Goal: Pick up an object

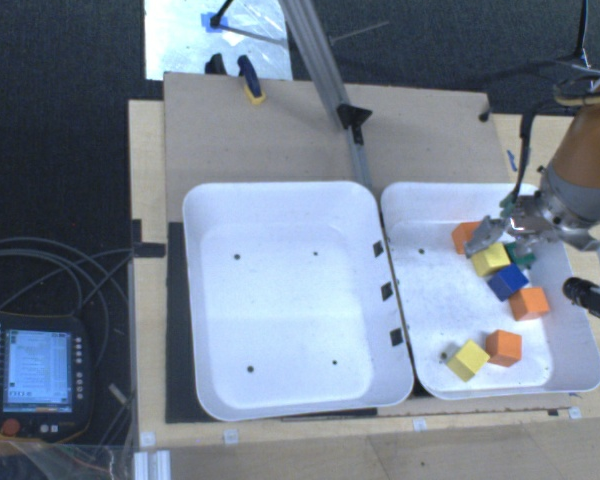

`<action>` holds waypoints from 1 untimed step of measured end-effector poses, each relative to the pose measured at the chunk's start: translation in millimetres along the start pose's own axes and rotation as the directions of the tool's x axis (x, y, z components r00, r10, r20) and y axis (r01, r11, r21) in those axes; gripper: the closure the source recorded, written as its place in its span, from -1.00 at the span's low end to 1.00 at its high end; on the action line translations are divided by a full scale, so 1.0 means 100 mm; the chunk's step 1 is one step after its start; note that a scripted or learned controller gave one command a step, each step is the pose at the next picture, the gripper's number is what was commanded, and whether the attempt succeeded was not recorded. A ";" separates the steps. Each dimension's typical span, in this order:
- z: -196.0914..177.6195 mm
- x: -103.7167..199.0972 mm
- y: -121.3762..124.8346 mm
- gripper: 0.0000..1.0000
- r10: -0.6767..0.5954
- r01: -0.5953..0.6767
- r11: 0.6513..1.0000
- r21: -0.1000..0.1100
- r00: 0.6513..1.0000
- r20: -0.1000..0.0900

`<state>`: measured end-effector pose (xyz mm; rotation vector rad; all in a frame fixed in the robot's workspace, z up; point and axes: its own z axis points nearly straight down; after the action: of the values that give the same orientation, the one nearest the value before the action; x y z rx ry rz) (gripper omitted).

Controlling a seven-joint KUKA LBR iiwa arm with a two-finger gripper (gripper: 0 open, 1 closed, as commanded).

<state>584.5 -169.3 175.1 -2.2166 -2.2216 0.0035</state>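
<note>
Blocks, small and coloured, all in the right bin: we count six or seven.

- Orange blocks, three: one at the upper left of the cluster, one lower down, one near the front wall.
- Yellow blocks, two: one inside the cluster, one just beside the front orange block.
- Blue block, one, touching the yellow block above it.
- A green scrap shows under the wrist; we cannot tell whether it is a block.
- Left bin, one; nothing for the task lies in it.
- Arm, one, reaching in from the right, its jaws low over the top of the cluster, between the upper orange block and the yellow one. We cannot tell whether the jaws are apart or together, nor whether anything sits between them.
- On the desk beyond the bins: a slanted grey pole.

Risks, as we judge them:
- The cluster is tight; the jaws may straddle two blocks and pinch neither.
- A jaw landing on a block's top face would push it down or tip it sideways.
- The blocks sit rotated at odd angles, so a grip across corners may slip on lifting.
- A nudge may scatter neighbours toward the bin wall.
- The two blocks at the front stand clear of the cluster and look the easier pick.
</note>
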 end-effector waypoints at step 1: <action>0.50 -0.07 -0.06 -1.00 0.000 0.000 1.000 -0.010 1.000 0.004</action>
<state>578.6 -176.7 125.0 -2.2230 -2.2282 -0.0032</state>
